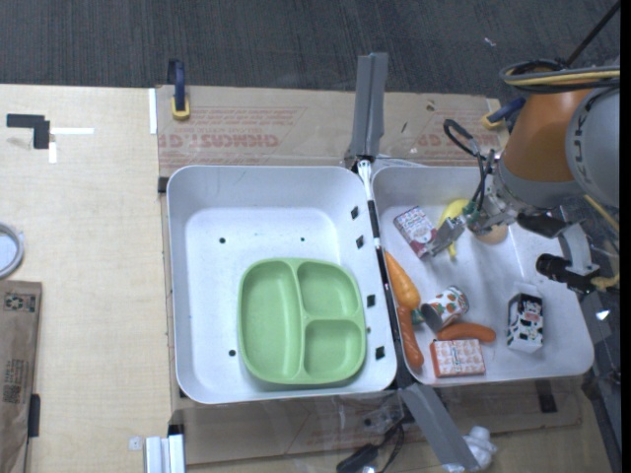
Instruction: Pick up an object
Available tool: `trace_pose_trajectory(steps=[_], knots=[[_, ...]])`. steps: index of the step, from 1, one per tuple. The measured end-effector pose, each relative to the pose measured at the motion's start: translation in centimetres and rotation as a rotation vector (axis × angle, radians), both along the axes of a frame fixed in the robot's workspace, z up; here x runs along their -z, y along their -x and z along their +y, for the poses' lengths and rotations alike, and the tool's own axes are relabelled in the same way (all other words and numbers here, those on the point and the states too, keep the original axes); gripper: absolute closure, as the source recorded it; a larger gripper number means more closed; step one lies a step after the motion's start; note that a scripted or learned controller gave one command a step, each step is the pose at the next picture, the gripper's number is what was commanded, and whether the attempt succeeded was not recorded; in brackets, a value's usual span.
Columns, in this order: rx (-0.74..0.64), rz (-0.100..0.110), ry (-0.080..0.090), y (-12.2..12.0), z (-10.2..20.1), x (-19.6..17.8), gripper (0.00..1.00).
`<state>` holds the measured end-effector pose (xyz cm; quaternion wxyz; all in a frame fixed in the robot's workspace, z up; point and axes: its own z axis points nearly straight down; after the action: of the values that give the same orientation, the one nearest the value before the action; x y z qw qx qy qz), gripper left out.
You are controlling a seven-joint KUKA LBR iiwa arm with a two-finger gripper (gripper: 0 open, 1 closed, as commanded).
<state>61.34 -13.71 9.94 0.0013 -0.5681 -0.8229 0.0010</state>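
Observation:
The right bin holds several small things. A pink and white packet lies at its back left, with a yellow banana just behind my gripper. The gripper hangs low between the packet and the banana, at the end of the grey arm with the orange band. A long carrot lies along the left wall. A small can, an orange sausage, a red box and a black and white carton lie nearer the front.
The left bin bears a green divided plate. A second orange piece lies by the divider between the bins. Cables and a grey post stand behind the bins.

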Motion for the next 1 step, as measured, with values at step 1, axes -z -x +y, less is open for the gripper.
trace_pose_trajectory(steps=[1], knots=[[-0.191,0.013,0.003,-2.47,2.69,0.65,0.00]])
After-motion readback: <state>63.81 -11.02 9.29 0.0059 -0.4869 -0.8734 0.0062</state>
